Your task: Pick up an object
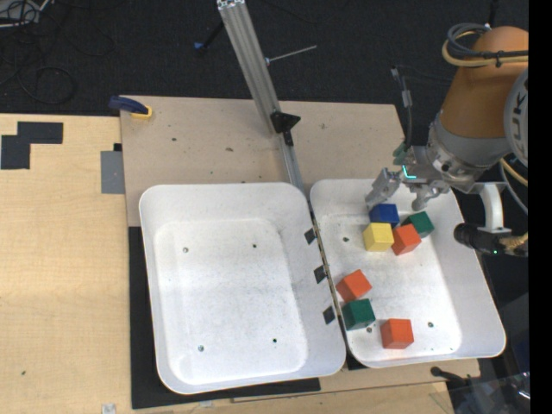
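Blue cube (385, 213), the block nearest the tool and so the likely target, lies in the right-hand bin (470, 313) near its far wall, at the head of a tight cluster: a yellow cube (377, 236) just beside it on the near side, an orange-red cube (404, 239) touching the yellow one, and a green cube (422, 223) behind that. The gripper (401, 190) stands over the blue cube with its two fingers spread apart, one on each side of the far edge of the block; nothing lies between them, so no object is held.

Technique, as judged: the crowding is the chief difficulty. The fingers should descend astride the blue cube alone, aligned with a pair of its free faces, since a finger landing on the yellow or green neighbour would push the cluster instead of seating. Close only once the tips are below the cube's upper edge, then lift straight up.

Three further blocks lie well apart nearer the viewer: an orange cube (354, 284), a dark green cube (359, 313) and a second orange-red cube (397, 332). The left-hand bin (172, 222) adjoins.

No brand, label or legible writing can be made out on the blocks, bins or arm.
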